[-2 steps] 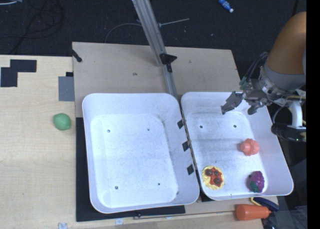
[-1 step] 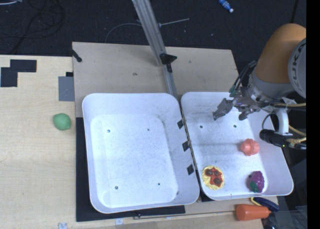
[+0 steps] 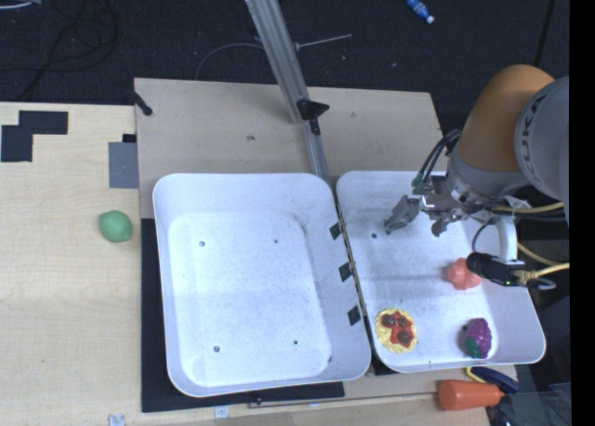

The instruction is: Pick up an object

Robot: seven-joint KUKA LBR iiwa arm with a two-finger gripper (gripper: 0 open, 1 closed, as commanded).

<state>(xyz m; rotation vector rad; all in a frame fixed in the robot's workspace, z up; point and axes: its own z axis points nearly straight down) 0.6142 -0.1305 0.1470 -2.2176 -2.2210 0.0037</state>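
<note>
The arm [image 3: 521, 136] is reaching in over the right bin [image 3: 372, 193] and hanging its gripper [image 3: 420, 218] above the bare floor near that bin's far edge, fingers spread wide and holding nothing, so the pick is looking barely begun: no object is lifted yet, and the choosing, descending, closing and raising all seem to be waiting. The left bin [image 3: 244, 190] is sitting flush beside the right one on the pale bench [image 3: 56, 257], with dark floor and cables lying beyond the bench's far edge. The candidates are resting in the right bin: a pink piece [image 3: 456, 273] near its right edge, a yellow-and-red piece [image 3: 396, 330] and a purple piece [image 3: 476, 337] along its near edge. A green ball [image 3: 115, 226] is lying on the bench left of the bins
</note>
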